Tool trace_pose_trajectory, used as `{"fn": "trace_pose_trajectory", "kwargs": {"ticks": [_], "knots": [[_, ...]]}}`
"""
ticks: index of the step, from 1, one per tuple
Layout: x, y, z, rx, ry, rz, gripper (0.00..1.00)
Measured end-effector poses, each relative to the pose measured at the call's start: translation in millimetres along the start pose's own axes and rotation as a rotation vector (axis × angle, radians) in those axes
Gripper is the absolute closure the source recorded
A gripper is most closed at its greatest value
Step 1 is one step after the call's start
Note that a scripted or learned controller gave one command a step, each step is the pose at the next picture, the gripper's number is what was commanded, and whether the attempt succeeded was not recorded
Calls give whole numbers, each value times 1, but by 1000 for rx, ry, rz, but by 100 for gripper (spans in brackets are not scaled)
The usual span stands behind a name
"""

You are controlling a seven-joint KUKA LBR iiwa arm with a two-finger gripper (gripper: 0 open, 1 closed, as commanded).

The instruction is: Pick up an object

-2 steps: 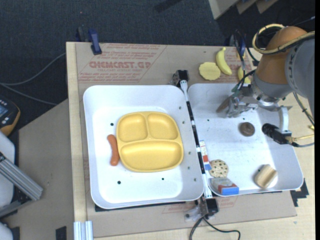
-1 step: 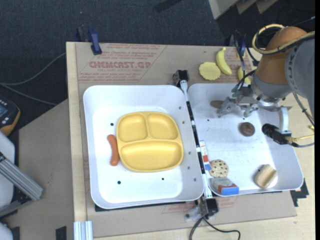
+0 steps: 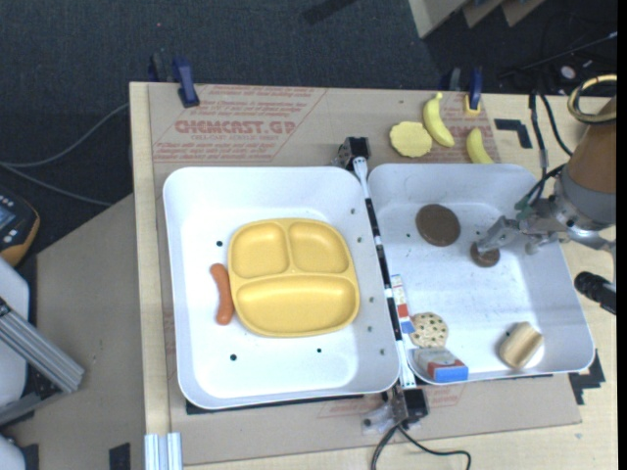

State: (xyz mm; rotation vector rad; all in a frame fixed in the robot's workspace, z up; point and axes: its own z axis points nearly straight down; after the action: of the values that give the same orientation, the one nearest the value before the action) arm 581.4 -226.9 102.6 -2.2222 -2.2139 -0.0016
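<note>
My gripper (image 3: 487,252) hangs low over the right bin (image 3: 549,292), near its upper middle, with the arm coming in from the right. A brown round patty (image 3: 438,224) lies just to the gripper's upper left, apart from it. At the bin's front lie a chocolate-chip cookie (image 3: 428,330), a small blue and red item (image 3: 447,369) and a tan bread roll (image 3: 520,345). The gripper's tip looks dark and blurred against the bin floor, and I see nothing clearly between it.
The left bin (image 3: 186,262) holds a yellow divided plate (image 3: 292,275) and an orange sausage (image 3: 223,293) beside it. Behind the right bin, on the bench, lie two bananas (image 3: 438,120) (image 3: 478,146) and a yellow wavy chip (image 3: 410,139). Cables run at the right.
</note>
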Motion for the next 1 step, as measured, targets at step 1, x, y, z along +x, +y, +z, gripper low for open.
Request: {"fn": "trace_pose_trajectory", "kwargs": {"ticks": [1], "knots": [[52, 24, 19, -2, -2, -8, 0]]}}
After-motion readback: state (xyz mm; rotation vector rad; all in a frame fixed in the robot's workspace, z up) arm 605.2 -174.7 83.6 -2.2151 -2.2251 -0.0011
